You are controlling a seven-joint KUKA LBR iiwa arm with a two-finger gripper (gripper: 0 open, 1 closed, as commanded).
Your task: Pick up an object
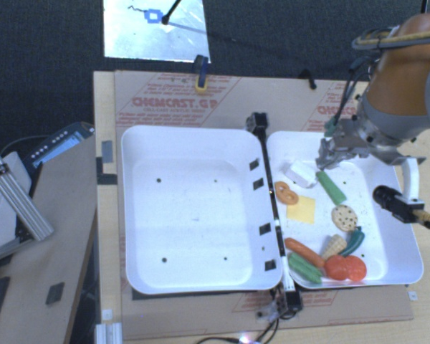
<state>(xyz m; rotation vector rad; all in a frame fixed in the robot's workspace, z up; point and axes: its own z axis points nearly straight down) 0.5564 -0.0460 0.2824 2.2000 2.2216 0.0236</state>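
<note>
My gripper hangs over the right bin, near its back, with the fingertips just above the upper end of a green cucumber-like piece. A white block lies just left of the fingertips. Nothing shows between the fingers. Further forward in the same bin lie a pretzel, a yellow cheese square, a speckled cookie, a carrot, a corn piece, a teal pepper, a red tomato and a green pod.
The left bin stands beside the right one, with a black clipped divider between them. A black fixture juts over the right bin's right side. A reflective sheet lies behind the bench.
</note>
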